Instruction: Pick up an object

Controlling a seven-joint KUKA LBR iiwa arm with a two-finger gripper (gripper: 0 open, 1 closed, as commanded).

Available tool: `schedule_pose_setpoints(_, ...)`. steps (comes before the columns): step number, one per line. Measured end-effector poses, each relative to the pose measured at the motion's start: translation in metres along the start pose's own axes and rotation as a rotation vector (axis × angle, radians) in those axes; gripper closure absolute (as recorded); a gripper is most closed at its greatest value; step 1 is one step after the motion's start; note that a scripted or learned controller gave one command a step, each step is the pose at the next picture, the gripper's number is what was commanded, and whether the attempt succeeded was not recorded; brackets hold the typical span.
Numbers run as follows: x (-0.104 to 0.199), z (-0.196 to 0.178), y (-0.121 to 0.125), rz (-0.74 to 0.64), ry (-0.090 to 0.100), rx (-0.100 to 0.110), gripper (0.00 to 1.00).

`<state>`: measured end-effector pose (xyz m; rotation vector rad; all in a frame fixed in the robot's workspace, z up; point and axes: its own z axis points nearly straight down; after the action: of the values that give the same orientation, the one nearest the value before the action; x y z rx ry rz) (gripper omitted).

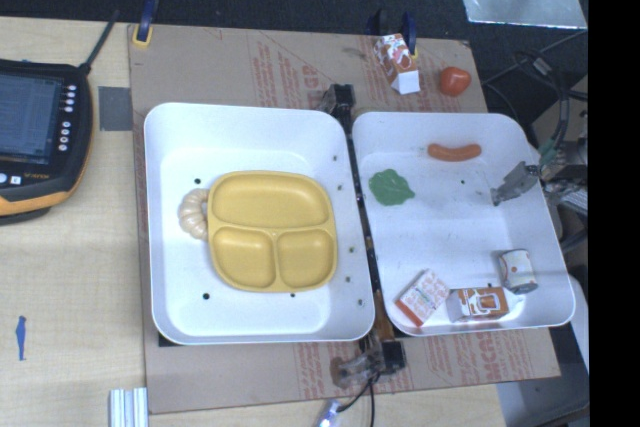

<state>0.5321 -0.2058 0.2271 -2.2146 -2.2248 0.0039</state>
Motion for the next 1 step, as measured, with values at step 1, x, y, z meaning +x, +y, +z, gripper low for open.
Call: schedule_pose_setpoints(1,-0.0057,0.1045,-0.0242,0.0,0.001,0.002,0.0)
